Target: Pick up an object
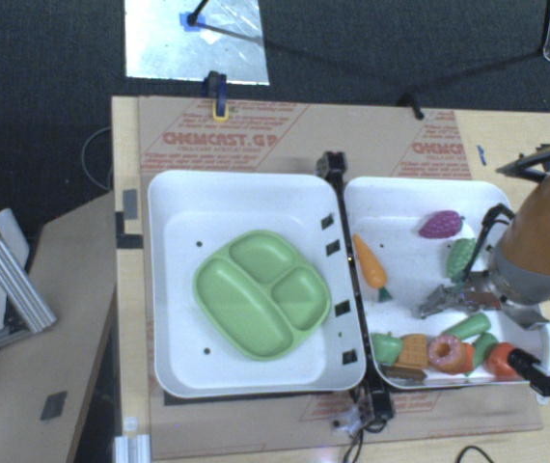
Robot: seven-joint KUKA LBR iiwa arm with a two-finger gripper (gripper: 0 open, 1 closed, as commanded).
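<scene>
The right bin (400, 201) holds several toy foods. An orange carrot (369, 261) lies by its left wall. A purple bunch of grapes (441, 224) sits toward the back, with a green vegetable (461, 257) just right of it. Along the front wall lie a green piece (386, 343), a brown waffle (411, 351), a pink donut (446, 352), a green pickle (465, 326) and a red tomato (500, 358). My gripper (436, 303) hangs low over the bin's middle, just above the donut and pickle and below the green vegetable. No toy is visibly lifted.
The left bin (174, 258) carries a green divided plate (261, 292). A black divider with clips (344, 258) runs between the bins. My arm's orange band (545, 234) covers the right bin's right side. Cardboard (256, 133) lies under both bins.
</scene>
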